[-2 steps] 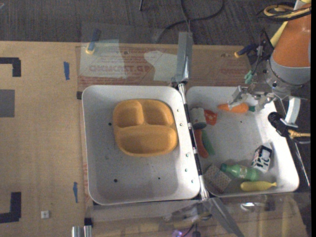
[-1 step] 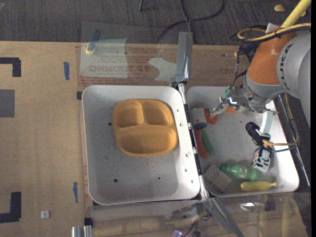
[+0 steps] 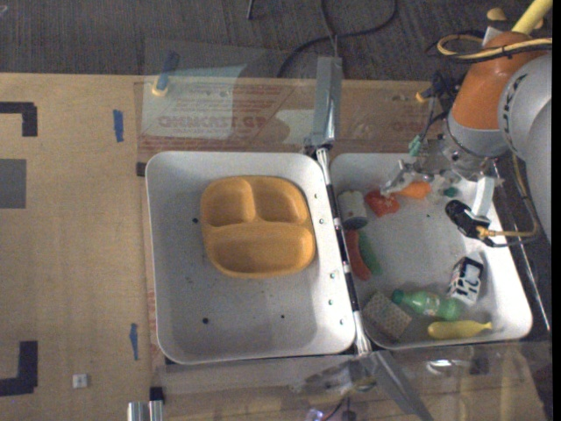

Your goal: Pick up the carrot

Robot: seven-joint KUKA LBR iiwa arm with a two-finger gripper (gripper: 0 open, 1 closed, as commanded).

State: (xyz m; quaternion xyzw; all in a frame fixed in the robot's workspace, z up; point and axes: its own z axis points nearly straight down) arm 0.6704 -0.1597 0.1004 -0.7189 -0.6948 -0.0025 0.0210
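Gripping the carrot [image 3: 417, 189] between its fingers, the gripper [image 3: 410, 182] hangs over the back of the right bin [image 3: 517, 318], the orange piece lifted just beside a red toy [image 3: 381, 203]. Lower in that bin lie a green bottle [image 3: 428, 303], a yellow banana [image 3: 459, 328] and a grey sponge [image 3: 387, 315]. An orange divided plate [image 3: 257, 226] sits in the left bin [image 3: 175, 314].
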